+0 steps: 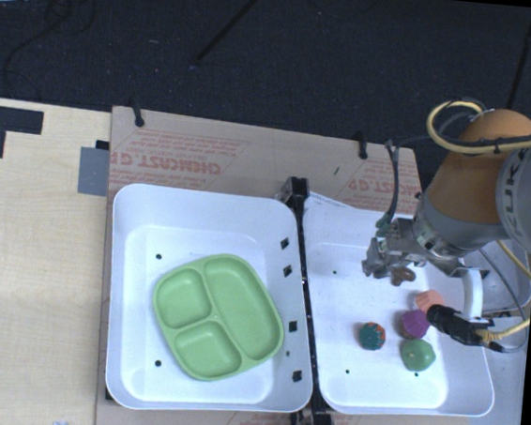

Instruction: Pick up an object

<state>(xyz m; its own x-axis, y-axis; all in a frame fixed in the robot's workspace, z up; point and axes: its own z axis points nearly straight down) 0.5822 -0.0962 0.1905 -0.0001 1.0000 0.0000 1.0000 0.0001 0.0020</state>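
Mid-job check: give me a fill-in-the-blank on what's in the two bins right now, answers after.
1. The green divided plate lies in the ____ bin of the camera view.
2. That plate has ____ compartments.
3. The purple ball lies between the orange piece and the ____ lump.
4. The pincer is above the ____ bin.

Answers: left; three; green; right

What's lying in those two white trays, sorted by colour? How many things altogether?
Green: 2, the divided plate in the left bin and a green lump in the right bin
Teal: 1, ball
Purple: 1, ball
Orange-pink: 1, piece
Total: 5
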